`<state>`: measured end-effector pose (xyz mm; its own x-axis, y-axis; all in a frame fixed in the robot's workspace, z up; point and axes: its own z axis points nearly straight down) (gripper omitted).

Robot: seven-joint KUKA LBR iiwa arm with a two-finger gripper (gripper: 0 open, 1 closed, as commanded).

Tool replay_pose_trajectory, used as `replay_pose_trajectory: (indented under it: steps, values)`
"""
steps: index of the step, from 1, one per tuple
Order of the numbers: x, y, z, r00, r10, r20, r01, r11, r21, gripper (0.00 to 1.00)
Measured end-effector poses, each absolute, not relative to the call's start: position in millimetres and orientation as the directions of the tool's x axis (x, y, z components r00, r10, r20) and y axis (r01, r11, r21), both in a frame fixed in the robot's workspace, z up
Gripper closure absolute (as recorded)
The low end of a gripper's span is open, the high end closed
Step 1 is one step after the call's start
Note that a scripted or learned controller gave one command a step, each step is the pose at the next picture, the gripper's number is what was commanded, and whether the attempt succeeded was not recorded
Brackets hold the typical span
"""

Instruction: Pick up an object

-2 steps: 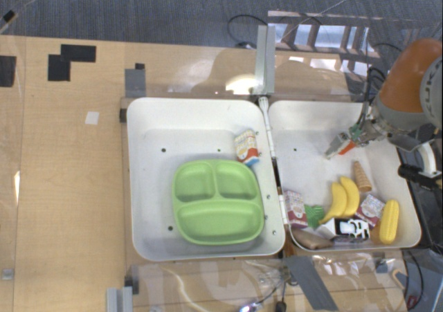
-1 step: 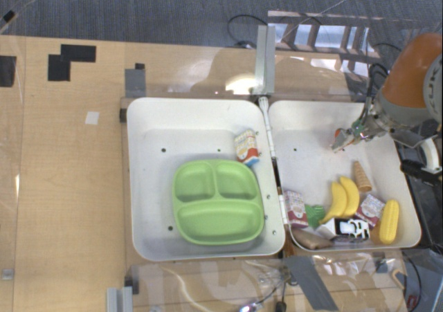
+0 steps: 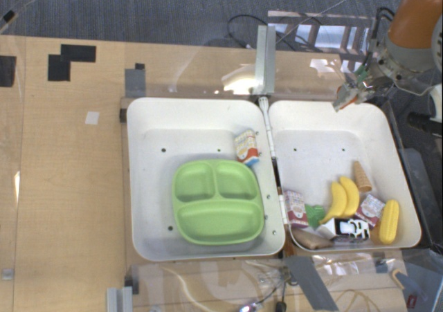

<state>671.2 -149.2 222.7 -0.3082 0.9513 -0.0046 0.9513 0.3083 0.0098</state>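
1. The arm comes in from the top right, with the orange band showing above the grey wrist. Its gripper hangs right over the far rim of the right bin, up near that bin's back edge.

2. Gripper state: honestly can't tell. The tip is small and blurry with an orange-ish bit on it, and nothing is visibly caught in it.

3. All the right bin's stuff is piled along the near edge, well apart from the gripper:
   - a pair of bananas, lying together
   - an ice cream cone just beside them, toward the back
   - a yellow corn-cob-looking thing at the near right corner
   - a black and white item between the bananas and the corn piece
   - a red and white packet against the left wall, with a green bit next to it
   - another small red and white packet — touching or nearly touching the bananas
   - something brownish at the very front edge; can't make out what it is

4. The left bin holds a green divided plate sitting flat toward the near side, plus a small white packet with red and blue just behind the plate, close to the wall between the bins.
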Motion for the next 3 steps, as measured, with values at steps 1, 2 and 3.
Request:
replay_pose_trajectory:
  steps: [1,2,3]
  values:
    - [670.7,-104.9,164.9,-0.482,0.876,-0.004,0.876,0.482,0.007,1.00]
    - [670.4,-37.5,193.6,-0.443,0.896,-0.003,0.896,0.443,0.008,1.00]
    - [669.8,46.6,211.0,-0.406,0.914,-0.001,0.914,0.406,0.007,1.00]
